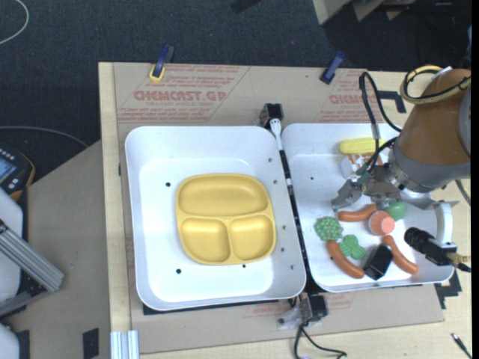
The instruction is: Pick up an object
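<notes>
The camera view looked down on two white bins side by side. The left bin (150, 170) held a yellow tray (224, 217) in its middle. The right bin (314, 148) held a pile of toy food. A yellow corn (358, 146) lay near its far edge. A hot dog (358, 215) lay in the middle, with a pink ball (383, 224) just beside it. A green broccoli (327, 228) sat nearer the bin's left edge. A second hot dog (346, 260) and a black block (377, 262) lay by the near edge. The arm (438, 133) reached in from the right, over the bin's right side. The gripper (352, 193) hung low, between the corn and the first hot dog. It was dark and small in the picture, so nobody could tell if it was open or closed, and no toy could be seen in it. The arm seemed to be at the reaching-down step, with nothing picked up yet. The first hot dog looked like the closest toy to grab. Next, the gripper would need to go down over one toy, squeeze it, and lift it. The toys were crowded together, so it could bump a neighbor or grab nothing.
</notes>
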Robot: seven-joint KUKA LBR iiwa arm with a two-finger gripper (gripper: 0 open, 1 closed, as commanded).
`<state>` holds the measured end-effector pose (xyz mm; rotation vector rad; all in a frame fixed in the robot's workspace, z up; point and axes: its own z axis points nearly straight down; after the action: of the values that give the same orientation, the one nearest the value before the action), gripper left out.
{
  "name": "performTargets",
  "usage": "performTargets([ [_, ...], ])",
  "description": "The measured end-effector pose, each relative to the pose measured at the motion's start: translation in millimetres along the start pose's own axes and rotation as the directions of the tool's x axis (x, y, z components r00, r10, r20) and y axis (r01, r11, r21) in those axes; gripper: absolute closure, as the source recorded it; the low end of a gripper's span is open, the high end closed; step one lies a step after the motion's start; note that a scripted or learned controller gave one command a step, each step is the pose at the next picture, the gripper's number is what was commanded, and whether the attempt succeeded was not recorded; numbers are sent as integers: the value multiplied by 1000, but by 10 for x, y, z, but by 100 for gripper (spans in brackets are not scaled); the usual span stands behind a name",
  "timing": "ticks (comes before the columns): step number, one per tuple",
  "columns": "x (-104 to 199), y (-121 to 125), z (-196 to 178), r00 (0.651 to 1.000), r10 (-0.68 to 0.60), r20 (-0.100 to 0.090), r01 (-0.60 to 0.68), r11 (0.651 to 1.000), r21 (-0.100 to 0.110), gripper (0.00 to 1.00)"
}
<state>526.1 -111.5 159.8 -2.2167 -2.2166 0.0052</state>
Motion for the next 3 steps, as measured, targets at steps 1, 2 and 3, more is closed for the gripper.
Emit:
performTargets([
  [1,-30,13,432,1000,1,0,-1,1000,-1,0],
  [2,-39,55,701,1000,1,5,-1,1000,-17,0],
  [3,-61,54,593,1000,4,10,-3,1000,-21,100],
])
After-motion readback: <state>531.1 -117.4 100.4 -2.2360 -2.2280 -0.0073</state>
